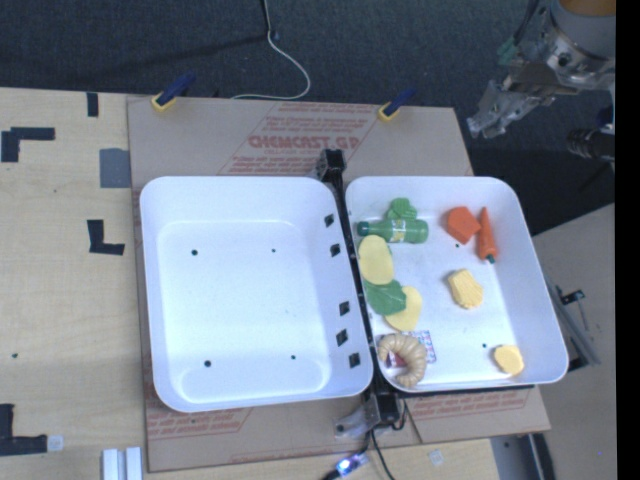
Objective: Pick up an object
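A dark carpeted floor borders the wooden bench (60, 268), on which a cardboard sheet (290, 138) clamped at its upper edge by two yellow-and-blue clips carries two shallow white bins side by side. The left bin (240, 288), at centre frame, offers bare floor as a drop zone; the right bin (500, 298) holds all candidate objects, presumably gathered there so that picks draw from one side. Along its left wall lie a green bottle (395, 231), a pale yellow piece (375, 258), a green piece (384, 294) overlapping a second yellow piece (406, 310), and a coiled tan item (403, 358) at the lower edge. Well apart from these sit an orange block (460, 224) touching a small carrot (487, 236), a yellow corn-like piece (465, 290) and a yellow-orange chunk (508, 359) near the lower right corner. The end effector (500, 108) hangs at upper right of the frame, above and outside the bins, carrying nothing visible; whether its fingers are apart or together cannot be told. Judged from this, no object has yet been approached; the isolated pieces look the easier targets
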`<state>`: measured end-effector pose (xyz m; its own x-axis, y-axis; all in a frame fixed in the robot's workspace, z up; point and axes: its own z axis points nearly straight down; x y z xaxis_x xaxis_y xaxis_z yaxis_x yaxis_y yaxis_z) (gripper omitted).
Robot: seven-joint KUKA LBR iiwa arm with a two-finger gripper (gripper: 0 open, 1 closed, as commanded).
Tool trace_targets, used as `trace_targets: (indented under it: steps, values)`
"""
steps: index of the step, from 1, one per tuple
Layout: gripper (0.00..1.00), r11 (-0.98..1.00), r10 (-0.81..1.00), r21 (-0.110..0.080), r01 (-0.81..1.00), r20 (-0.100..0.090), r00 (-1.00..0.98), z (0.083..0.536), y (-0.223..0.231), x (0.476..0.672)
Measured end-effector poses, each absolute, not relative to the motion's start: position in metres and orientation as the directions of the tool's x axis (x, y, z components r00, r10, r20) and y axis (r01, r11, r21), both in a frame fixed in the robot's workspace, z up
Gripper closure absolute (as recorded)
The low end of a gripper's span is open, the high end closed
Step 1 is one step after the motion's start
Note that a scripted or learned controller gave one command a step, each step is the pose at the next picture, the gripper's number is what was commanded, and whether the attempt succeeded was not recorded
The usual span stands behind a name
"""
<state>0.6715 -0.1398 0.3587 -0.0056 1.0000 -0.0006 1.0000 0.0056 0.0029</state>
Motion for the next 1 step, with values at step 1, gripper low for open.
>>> trace_targets:
  steps: [1]
  values:
    - [1.00, 0.007, 1.000, 0.007, 1.000, -0.001, -0.007, 0.4785, -0.0944, 0.6703]
